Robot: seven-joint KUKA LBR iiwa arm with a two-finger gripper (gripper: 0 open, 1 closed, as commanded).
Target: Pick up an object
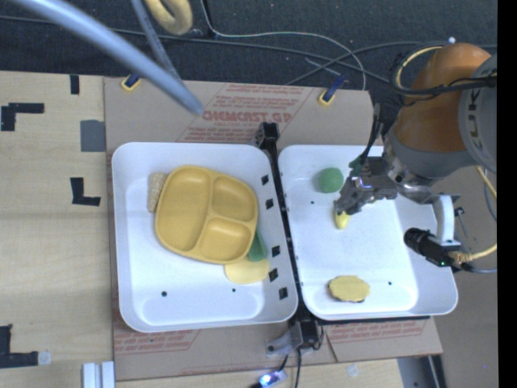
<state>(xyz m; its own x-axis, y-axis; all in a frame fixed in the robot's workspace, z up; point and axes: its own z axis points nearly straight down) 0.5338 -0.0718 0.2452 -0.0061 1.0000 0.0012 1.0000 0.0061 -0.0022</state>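
A small yellow piece lies in the right bin, pinched at the tip of my claw, whose fingers are closed on it. My arm reaches in from the right, wrist angled down-left, orange band up top. Green ball sits just above; a yellow disc near the front wall. Left bin holds a yellow divided plate.

Two white bins: left bin, right bin. One yellow divided tray in the left bin, three partly hidden items peeking from under it. Right bin: one green ball, one yellow cookie, one small yellow piece.
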